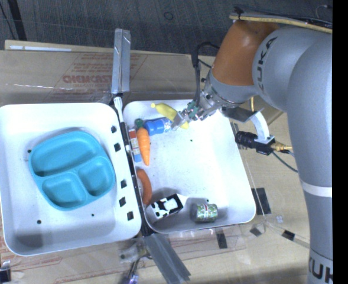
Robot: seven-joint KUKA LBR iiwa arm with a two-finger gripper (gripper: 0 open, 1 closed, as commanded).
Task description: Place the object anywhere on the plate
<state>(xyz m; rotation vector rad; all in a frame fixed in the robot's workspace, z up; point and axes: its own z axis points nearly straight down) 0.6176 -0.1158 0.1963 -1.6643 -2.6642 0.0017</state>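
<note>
Blue divided plastic plate [72, 169]: sat in left shallow white bin [20, 229], three compartments, nothing on it.
Right shallow white bin [221, 158]: held all loose items, along far and left walls plus near edge.
Two-finger gripper [188, 116]: hovered low at far wall of right bin, just beside yellow banana-shaped toy [165, 110]; finger spread could not be told, nothing visibly held.
Likely target: yellow toy or blue-and-white small bottle [156, 125], both near gripper; which one, unclear.
Handling guess, yellow toy: looked light, stiff plastic, smooth and curved, apt to slip; best pinched across narrow middle.
Handling guess, bottle: light, round, lying on side, apt to roll; grip across body.
Orange toy carrot [143, 145]: lay against left wall, touching bottle.
Black-and-white patterned block [165, 206]: near edge.
Green small can on its side [204, 212]: beside block.
Progress: nothing lifted, placement not yet done.
</note>
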